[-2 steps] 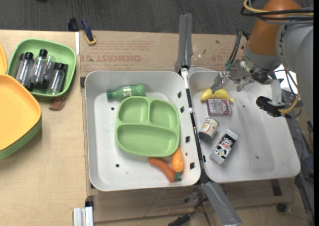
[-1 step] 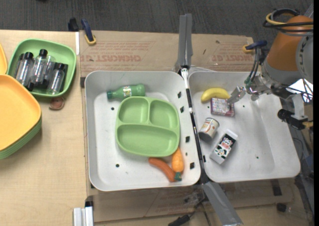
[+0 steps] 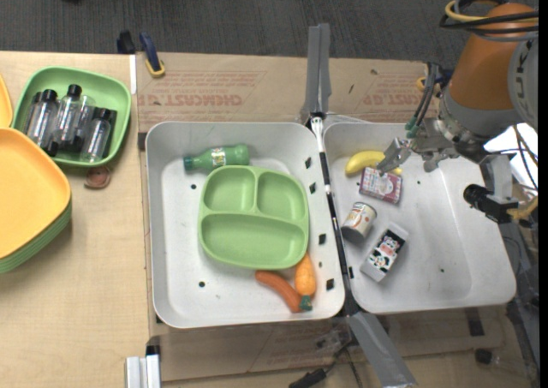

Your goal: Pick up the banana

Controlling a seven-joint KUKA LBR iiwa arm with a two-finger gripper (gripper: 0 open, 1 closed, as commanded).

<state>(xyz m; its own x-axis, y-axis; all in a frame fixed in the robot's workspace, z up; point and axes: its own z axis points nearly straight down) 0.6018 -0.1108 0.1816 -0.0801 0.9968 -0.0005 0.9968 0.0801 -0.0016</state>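
Gripper (image 3: 396,158), fingers spread and holding nothing, poised just right of the banana (image 3: 364,161), which lies at the far left of the right bin (image 3: 445,279). Just nearer than the banana: a pink packet (image 3: 381,184), a small can (image 3: 358,220), a black-and-white carton (image 3: 383,253).

We see a green divided plate (image 3: 253,217), a green bottle (image 3: 216,157) and carrots (image 3: 289,283) in the left bin (image 3: 163,232); a can (image 3: 359,220) in the right bin (image 3: 445,249).

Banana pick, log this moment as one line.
banana: lying in right bin, not held | gripper: above banana's right end | stage: reaching
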